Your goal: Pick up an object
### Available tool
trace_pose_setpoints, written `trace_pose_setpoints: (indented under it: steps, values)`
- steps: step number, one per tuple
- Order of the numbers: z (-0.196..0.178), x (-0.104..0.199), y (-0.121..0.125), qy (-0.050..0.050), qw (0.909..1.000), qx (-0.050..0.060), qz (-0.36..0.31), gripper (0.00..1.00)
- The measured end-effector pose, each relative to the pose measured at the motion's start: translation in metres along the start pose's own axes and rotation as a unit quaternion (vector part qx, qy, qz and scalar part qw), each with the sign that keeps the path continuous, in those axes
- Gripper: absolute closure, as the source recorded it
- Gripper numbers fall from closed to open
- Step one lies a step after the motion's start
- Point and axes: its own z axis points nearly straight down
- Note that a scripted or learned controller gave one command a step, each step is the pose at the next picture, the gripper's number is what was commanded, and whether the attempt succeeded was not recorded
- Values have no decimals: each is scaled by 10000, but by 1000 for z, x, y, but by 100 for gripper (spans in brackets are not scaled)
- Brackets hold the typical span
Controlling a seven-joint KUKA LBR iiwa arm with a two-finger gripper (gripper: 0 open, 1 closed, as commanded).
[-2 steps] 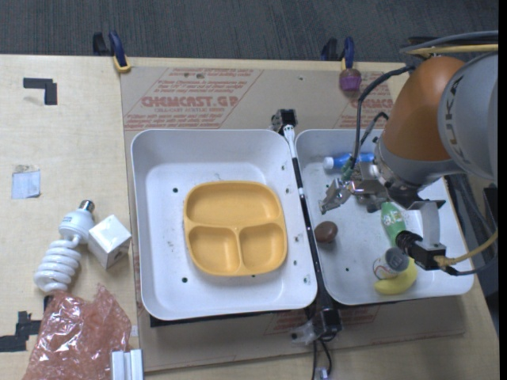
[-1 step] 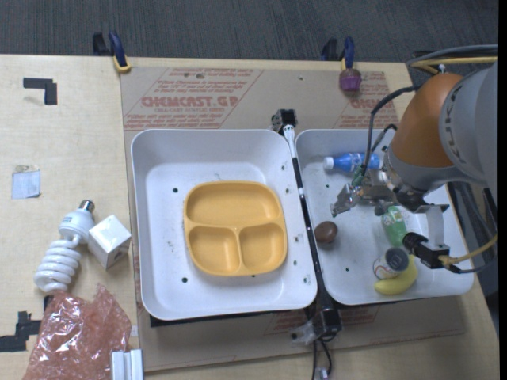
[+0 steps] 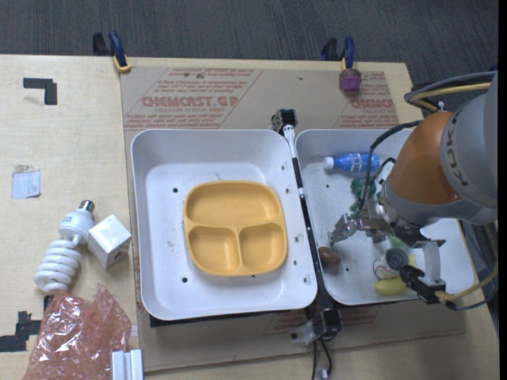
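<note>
In the right bin (image 3: 317,145), the gripper (image 3: 345,229) hangs low near a brown object (image 3: 329,256); I cannot tell how it stands or whether it has hold of anything. A blue bottle (image 3: 352,163) lies behind; a yellow divided tray (image 3: 235,228) fills the left bin (image 3: 150,212).

Yellow tray (image 3: 235,228) in white bin (image 3: 150,212); blue bottle (image 3: 352,163); grey arm (image 3: 475,157) w/ orange band (image 3: 424,165).

We see open floor around the yellow tray (image 3: 235,228) in the left bin (image 3: 150,212); in the right bin (image 3: 313,145), the blue bottle (image 3: 352,163), brown object (image 3: 329,256) and arm (image 3: 432,172) crowd passage.
</note>
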Motion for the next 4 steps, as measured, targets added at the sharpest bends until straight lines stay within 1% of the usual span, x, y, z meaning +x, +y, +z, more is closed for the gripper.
trace_pose_setpoints:
  steps: [1,2,3,4]
  values:
    - [-10,-1,1,-5,10000,-10,3,100]
    - [-10,-1,1,-6,10000,-11,5,0]
    - [0,-11,60,-5,10000,-2,-17,0]
    - [-10,-12,60,-11,10000,-6,-28,100]
